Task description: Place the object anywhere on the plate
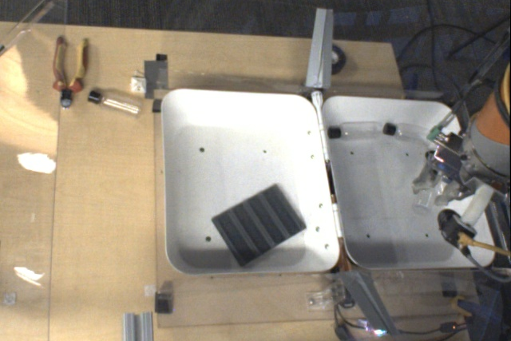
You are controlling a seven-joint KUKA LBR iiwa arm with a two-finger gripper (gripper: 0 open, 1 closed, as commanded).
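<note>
Though it lies flat in the left bin, well apart from the tool, the dark ribbed slab looks stiff, light and grippy. Likely hold: across its narrow edges. Whether the tool is apart or together cannot be told.

**Grey arm, orange band, cluttered metal wrist**

Grey rounded arm at the right edge, ringed by an orange band just above the wrist. Below that, a busy silver-and-black gripper assembly of small metal blocks, with a speck of green on its upper side. Pale cylindrical piece alongside. Black cables looped close by, one tipped in orange-tan.
</note>
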